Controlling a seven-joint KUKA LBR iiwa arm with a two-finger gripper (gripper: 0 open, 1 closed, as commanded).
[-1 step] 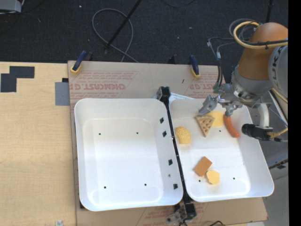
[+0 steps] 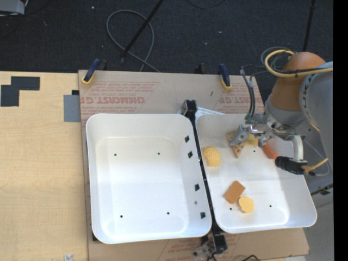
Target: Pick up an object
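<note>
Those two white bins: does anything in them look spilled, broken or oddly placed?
Nothing looks spilled or broken. The only lopsided thing is the spread: the yellow corn piece, the orange-brown block and the small yellow round touching it all lie in the right bin, where the pincer is.

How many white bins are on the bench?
2. The empty-looking shallow white plastic bin sits on the left; the other shallow white bin, holding small yellow and orange pieces, sits beside it on the right.

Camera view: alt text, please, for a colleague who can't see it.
The gripper is low over the right bin, by a small yellow and orange piece. Nearby lie a corn cob, a brown block and a yellow round.
</note>
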